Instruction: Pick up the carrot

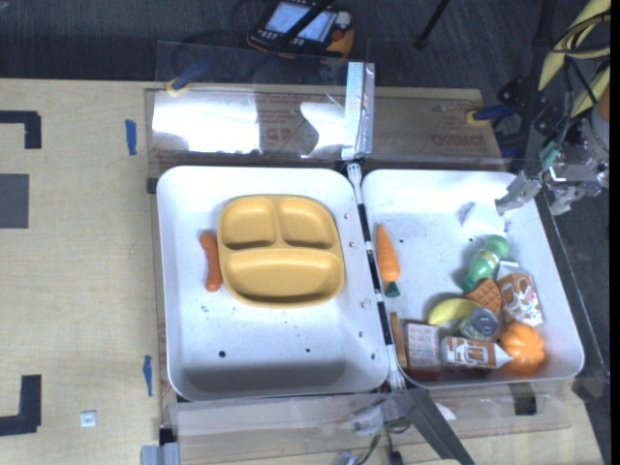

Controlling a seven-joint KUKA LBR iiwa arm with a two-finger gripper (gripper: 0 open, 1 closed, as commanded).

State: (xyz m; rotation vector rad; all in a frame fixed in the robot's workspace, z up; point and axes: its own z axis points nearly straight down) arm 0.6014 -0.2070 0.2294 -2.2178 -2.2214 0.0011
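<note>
At the near edge of the right bin (572, 361) lies a cluster of toy groceries: a small red-and-white carton (473, 354) lying flat, a brown box (421, 346) just left of it, an orange fruit (524, 345) at the corner, a tin can (480, 325) with its grey lid facing up, a yellow lemon (449, 310) touching the can's left side, and a printed packet (520, 297) behind them; a green vegetable (481, 263) stands at the far end of the heap. The carrot (387, 257) lies by itself on the white floor of the same bin, close against its left wall, orange body pointing away from the camera and green top towards it, well apart from the heap. In the left bin (184, 356) a yellow divided plate (281, 250) sits near the middle with three compartments; a slim orange sausage-like piece (211, 261) lies just beside the plate's left edge. The gripper (528, 190) hangs over the far right corner of the right bin, high above the floor and well away from the carrot; whether its fingers are apart or together cannot be told here, and nothing is seen between them. Both bins rest on a pale wooden surface (77, 260); a handheld controller (298, 25) lies on the dark floor beyond.
</note>
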